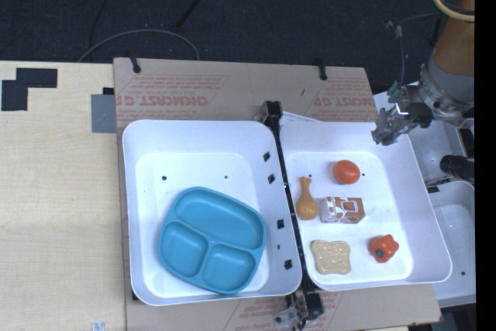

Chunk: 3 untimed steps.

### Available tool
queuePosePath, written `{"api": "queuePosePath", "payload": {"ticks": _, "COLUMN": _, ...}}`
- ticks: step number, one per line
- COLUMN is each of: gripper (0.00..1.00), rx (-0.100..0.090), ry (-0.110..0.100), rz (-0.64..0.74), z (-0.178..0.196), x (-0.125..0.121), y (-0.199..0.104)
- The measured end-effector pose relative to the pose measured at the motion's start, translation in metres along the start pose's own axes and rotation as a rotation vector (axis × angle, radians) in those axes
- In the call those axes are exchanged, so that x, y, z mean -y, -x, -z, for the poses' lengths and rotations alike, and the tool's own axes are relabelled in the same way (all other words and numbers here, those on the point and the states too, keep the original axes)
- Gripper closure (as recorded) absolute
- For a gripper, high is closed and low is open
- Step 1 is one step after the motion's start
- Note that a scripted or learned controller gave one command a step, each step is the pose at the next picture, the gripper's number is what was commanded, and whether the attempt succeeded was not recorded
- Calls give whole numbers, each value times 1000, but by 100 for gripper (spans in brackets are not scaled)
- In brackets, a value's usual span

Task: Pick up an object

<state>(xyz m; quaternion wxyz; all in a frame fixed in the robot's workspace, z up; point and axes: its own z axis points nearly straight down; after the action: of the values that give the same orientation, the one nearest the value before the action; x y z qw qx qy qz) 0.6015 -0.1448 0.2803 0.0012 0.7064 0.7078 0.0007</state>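
Observation:
The right bin holds a red tomato, an orange-brown pear-shaped piece, a brown and white carton, a slice of toast and a red pepper. My gripper hangs above the bin's far right corner, well apart from all of them. Nothing shows between its tips.
The left bin holds a blue three-compartment plate. A black divider runs between the bins. Both bins rest on a cardboard sheet. The arm's grey body with the orange band stands at the right edge.

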Motion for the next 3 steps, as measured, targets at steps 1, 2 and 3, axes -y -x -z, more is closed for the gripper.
{"api": "queuePosePath", "payload": {"ticks": 1, "gripper": 100, "rx": -3, "ry": -7, "rz": 2, "z": -12, "x": 4, "y": -55}}
{"api": "queuePosePath", "payload": {"ticks": 2, "gripper": 100, "rx": -2, "ry": -6, "rz": 3, "z": -24, "x": -11, "y": -113}}
{"api": "queuePosePath", "payload": {"ticks": 3, "gripper": 100, "rx": -2, "ry": -5, "rz": 3, "z": -26, "x": -23, "y": -160}}
